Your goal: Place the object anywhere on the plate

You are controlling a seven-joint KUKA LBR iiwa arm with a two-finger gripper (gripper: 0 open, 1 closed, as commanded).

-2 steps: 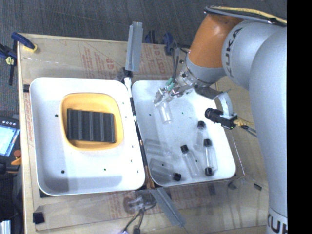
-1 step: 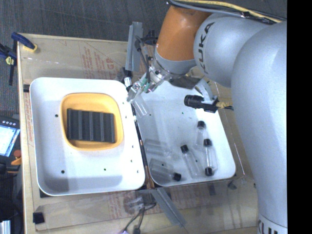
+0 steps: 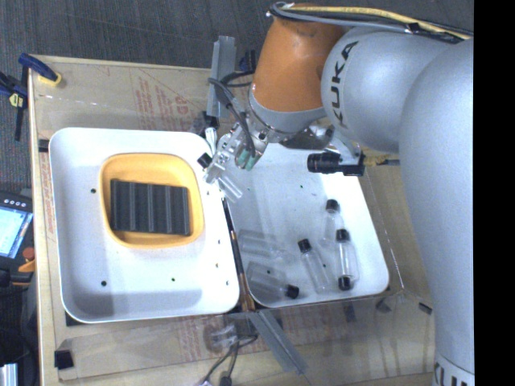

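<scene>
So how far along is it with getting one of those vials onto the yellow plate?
Nothing looks done yet: the yellow plate in the left bin carries just its dark ribbed insert. The end effector sits above the strip between the bins; whether it holds anything is unclear. The clear vials lie in the right bin, so placing one remains.

You are looking at two white bins [image 3: 88, 296] sitting on a tan worktop [image 3: 121, 87]. The left one is holding a yellow plate [image 3: 117, 167] with a dark grey ribbed centre. Clear vials with black caps [image 3: 344, 256] are lying in the right bin. The arm [image 3: 386, 79] is showing grey with an orange band.
</scene>
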